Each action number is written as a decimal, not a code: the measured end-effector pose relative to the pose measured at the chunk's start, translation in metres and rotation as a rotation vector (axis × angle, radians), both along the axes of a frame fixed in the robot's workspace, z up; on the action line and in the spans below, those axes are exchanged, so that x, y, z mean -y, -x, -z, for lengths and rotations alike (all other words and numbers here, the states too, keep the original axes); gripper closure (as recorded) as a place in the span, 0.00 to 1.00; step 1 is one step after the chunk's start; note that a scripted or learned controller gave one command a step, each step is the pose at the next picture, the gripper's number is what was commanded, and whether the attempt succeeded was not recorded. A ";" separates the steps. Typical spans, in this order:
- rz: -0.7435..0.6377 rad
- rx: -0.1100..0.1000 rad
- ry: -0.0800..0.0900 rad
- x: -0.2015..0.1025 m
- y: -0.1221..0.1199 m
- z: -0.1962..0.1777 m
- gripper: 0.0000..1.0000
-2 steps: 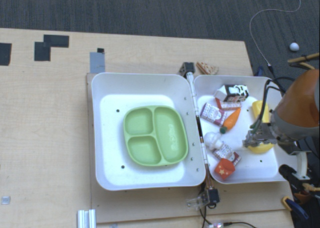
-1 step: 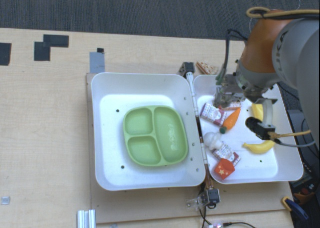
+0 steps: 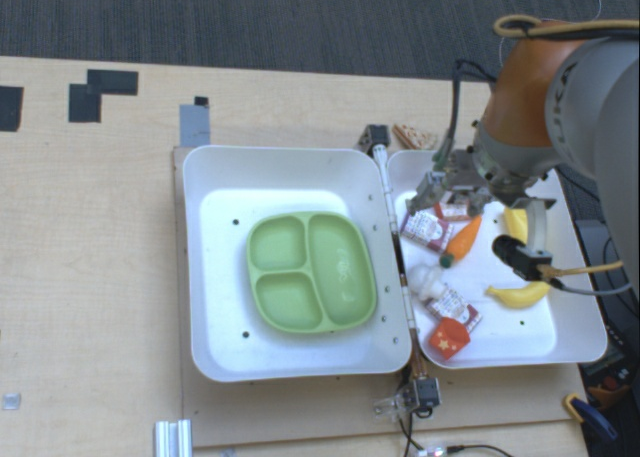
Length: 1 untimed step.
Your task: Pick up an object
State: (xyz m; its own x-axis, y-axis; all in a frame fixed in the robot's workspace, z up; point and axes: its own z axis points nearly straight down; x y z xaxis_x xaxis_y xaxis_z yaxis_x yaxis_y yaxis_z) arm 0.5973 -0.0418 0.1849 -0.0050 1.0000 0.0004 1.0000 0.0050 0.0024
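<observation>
— Where was the gripper (image 3: 452, 197)?

— It hung over the far corner of the right bin (image 3: 572, 343), next to the wall shared with the left bin (image 3: 215, 245). I could not tell whether it was open or closed, and nothing was visibly in its grasp.

— And the things to pick?

— A red-and-white packet (image 3: 424, 230) lay just below the gripper, nearer the camera, and an orange carrot (image 3: 463, 238) was touching it, also right under the gripper. A small yellow piece (image 3: 515, 221) sat beside the gripper, toward the arm. A banana (image 3: 520, 294) lay further toward the near rim, well clear of the gripper. A white bottle with a red end (image 3: 446, 317) rested nearer the camera than the packet, close to the dividing wall.

— The other bin?

— It held a green divided plate (image 3: 310, 272), well apart from the gripper, on the side away from the arm.
</observation>
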 end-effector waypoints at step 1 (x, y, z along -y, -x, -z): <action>0.002 0.000 0.001 0.066 0.101 -0.002 0.00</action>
State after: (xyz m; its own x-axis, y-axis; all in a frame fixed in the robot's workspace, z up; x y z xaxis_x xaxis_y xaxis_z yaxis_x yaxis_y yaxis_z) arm 0.4959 -0.1081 0.1871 -0.0025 1.0000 -0.0009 1.0000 0.0025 0.0026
